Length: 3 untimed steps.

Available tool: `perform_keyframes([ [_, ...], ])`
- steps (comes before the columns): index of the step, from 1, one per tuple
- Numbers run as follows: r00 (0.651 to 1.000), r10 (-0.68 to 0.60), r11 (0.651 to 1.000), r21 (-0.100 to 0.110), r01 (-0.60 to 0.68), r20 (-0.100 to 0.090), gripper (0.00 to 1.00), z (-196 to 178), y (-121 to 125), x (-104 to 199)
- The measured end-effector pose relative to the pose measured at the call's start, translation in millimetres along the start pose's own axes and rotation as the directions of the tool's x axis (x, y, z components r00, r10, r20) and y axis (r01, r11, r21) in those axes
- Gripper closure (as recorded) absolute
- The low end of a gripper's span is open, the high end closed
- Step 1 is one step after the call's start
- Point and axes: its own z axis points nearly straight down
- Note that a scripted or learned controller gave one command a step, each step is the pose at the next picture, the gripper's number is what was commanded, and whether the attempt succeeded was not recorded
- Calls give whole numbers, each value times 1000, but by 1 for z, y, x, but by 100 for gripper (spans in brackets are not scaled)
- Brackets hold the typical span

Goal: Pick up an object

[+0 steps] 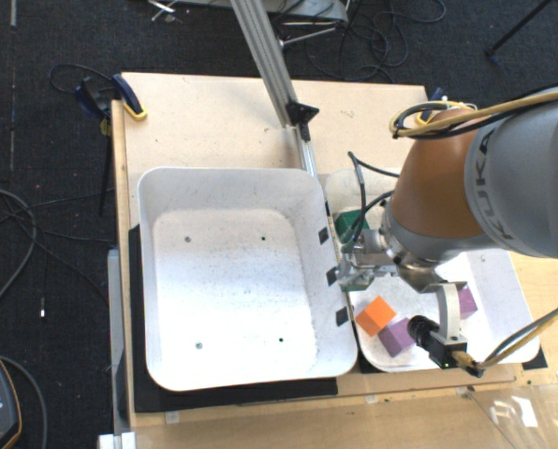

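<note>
Legible markings: one. Arm (pixel 504 181), grey housing above the orange band: dark capital letters running down the casing, partly visible at the curve, appearing to read "KU", the rest turned out of sight. No other text, labels or numbers can be read.

The grey arm (pixel 527 171) reaches in from the right edge of the camera view and bends downward over the right bin (pixel 518 293). Its orange band (pixel 433 190) sits above the wrist, which points down into that bin. The gripper (pixel 359 267) hangs by the bin's left wall, its finger state hidden beneath the wrist housing.
</note>
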Motion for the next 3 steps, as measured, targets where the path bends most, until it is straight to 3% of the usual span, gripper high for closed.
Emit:
perform_keyframes([
  [1,1000,-1,1000,22,1,4,0,7,-6,0],
  [2,1000,6,1000,23,-6,8,0,-1,-7,-80],
  [3,1000,-5,1000,20,5,4,0,90,-8,-115],
])
